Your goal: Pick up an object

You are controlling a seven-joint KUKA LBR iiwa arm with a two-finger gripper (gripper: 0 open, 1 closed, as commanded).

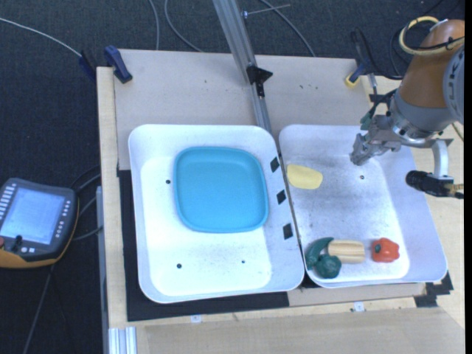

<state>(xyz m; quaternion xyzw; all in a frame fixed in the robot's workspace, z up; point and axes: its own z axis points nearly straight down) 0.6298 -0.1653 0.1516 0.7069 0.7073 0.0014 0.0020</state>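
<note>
In the right bin (398, 198) a pale yellow piece (304, 176) lies near the left wall. Along the front wall sit a dark green object (323, 257), a tan cylinder (346, 251) and a red pepper-like object (384, 250). My gripper (361, 155) hangs over the bin's upper part, to the right of the yellow piece and apart from it. Nothing shows between its fingers.
The left bin (151, 220) holds a blue square plate (220, 189). A metal pole (236, 28) slants down to the divider between the bins. Blue clamps (116, 63) sit at the bench corners. A teach pendant (33, 220) lies off the bench at left.
</note>
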